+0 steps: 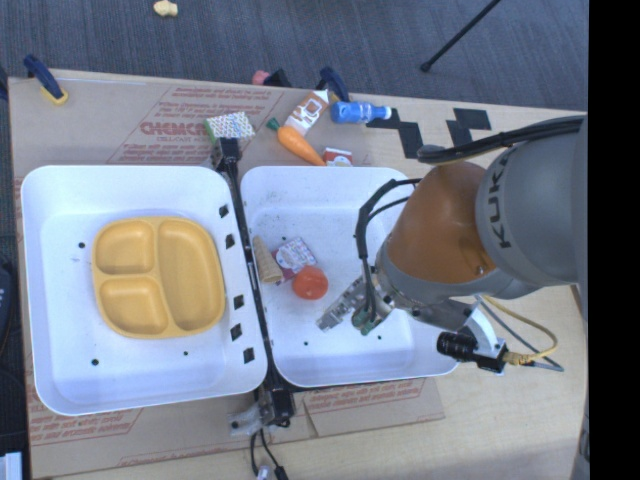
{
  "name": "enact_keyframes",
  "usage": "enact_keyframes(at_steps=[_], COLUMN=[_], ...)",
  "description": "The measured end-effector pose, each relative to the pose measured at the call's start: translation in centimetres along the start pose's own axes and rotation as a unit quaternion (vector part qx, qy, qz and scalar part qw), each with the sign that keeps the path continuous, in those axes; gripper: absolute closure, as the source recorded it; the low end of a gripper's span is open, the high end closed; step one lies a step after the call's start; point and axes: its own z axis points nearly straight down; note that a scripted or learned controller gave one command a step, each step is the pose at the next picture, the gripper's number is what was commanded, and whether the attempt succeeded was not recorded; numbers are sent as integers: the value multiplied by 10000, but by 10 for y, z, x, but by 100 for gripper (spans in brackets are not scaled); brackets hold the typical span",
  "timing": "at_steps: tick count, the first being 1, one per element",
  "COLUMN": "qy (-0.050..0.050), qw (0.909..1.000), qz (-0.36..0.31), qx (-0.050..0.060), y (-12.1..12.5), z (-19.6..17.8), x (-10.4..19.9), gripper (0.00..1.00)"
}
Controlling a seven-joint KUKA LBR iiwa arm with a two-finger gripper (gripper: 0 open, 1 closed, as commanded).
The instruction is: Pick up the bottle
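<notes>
The hand (350,313) hangs low inside the right bin (400,363), near its front half, and from where I stand I cannot tell whether it is spread or closed; nothing shows in its grip. The bottle is not obvious here. My best guess is the blue bottle (358,113) lying on its side on the table (120,128) behind the bins, well apart from the hand; beside it lies a white bottle with an orange label (306,111), which could equally be meant. So the task looks to be at its very start, with the reach not yet aimed. The next move calls for lifting clear of the bin wall and travelling back over the rim to the table. Just beside the hand lie a red ball (310,284), a small packet (293,253) and a tan stick (265,261), none of them wanted. A carrot (299,145) lies near both bottles and could be nudged. The left bin (40,268) holds a yellow divided tray (158,276), out of the way.
</notes>
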Motion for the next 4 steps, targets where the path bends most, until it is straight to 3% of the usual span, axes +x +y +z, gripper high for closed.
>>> enact_keyframes(at_steps=[1,2,3,4], qy=[-24,9,-29,-6], qw=[9994,9749,9986,9998], qz=[342,2227,-536,-190], qx=[-12,0,-14,-5], y=[-51,-3,-9,28], z=[-91,2,-118,-62], x=[-63,-4,-13,33], gripper=[100,100,100,100])
